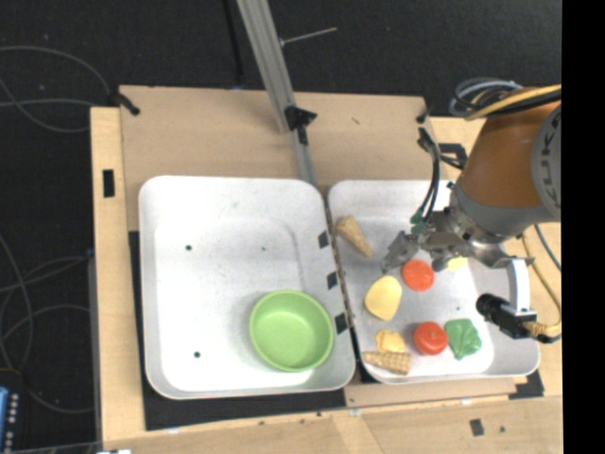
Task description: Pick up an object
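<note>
Green bowl (291, 329) sits in left bin (189, 225); right bin (378, 201) has cone (388, 359), tomato (430, 338), smooth yellow lump (383, 297). Can't tell the tool's (408, 250) spread.

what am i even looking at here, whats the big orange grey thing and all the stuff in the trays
You are looking down at a slant from one fixed camera above a bench. The orange and grey thing is a robot arm reaching in from the right; its gripper hangs low over the right bin. That bin has toy foods: an orange ball just beside the gripper, a yellow piece, a tomato, a green piece and two cones. The left bin has a green bowl. I cannot tell that anything is held.
</note>
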Controlling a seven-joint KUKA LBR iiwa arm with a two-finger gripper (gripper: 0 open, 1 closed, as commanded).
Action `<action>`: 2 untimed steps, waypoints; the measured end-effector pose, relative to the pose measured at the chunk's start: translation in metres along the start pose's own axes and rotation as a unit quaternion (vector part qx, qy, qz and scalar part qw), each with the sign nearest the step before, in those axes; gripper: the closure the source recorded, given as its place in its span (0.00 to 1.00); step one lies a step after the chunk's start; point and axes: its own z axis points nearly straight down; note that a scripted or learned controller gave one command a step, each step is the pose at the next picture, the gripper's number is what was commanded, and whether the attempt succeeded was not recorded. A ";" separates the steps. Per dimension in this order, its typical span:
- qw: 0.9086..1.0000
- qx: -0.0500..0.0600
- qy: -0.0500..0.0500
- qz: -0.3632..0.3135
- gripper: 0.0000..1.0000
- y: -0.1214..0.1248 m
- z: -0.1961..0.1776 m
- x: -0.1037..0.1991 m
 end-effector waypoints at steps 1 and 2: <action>1.000 -0.001 0.000 0.001 0.00 0.006 0.047 0.005; 1.000 -0.001 0.000 0.000 0.00 0.008 0.090 0.001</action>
